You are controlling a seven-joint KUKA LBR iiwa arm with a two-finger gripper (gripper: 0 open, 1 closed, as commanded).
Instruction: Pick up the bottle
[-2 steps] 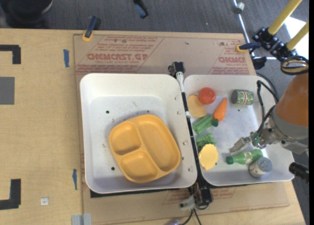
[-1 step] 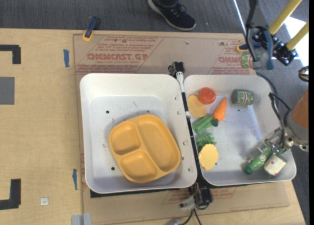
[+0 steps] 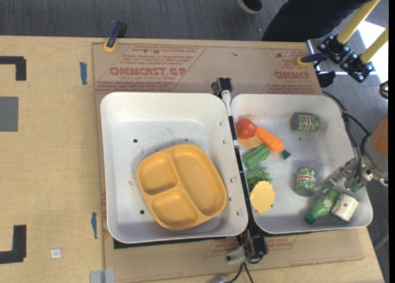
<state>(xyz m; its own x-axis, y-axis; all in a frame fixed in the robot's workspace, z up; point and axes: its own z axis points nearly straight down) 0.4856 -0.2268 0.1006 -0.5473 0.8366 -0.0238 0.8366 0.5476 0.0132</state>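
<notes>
The green bottle (image 3: pixel 321 206) lies on its side in the front right corner of the right bin (image 3: pixel 290 229), its cap pointing to the front left. A small white block (image 3: pixel 345 207) rests against the bottle's right side. My gripper (image 3: pixel 345 178) hangs at the bin's right wall, just behind the bottle and apart from it, with nothing seen held.
The right bin also holds two green-labelled cans (image 3: pixel 305 122) (image 3: pixel 305 180), a tomato (image 3: pixel 246 128), a carrot (image 3: pixel 270 139), green vegetables (image 3: pixel 256 163) and a yellow disc (image 3: pixel 262 197). A yellow divided plate (image 3: pixel 180 185) lies in the left bin (image 3: pixel 117 121). Clamps (image 3: pixel 339 56) stand at the back right.
</notes>
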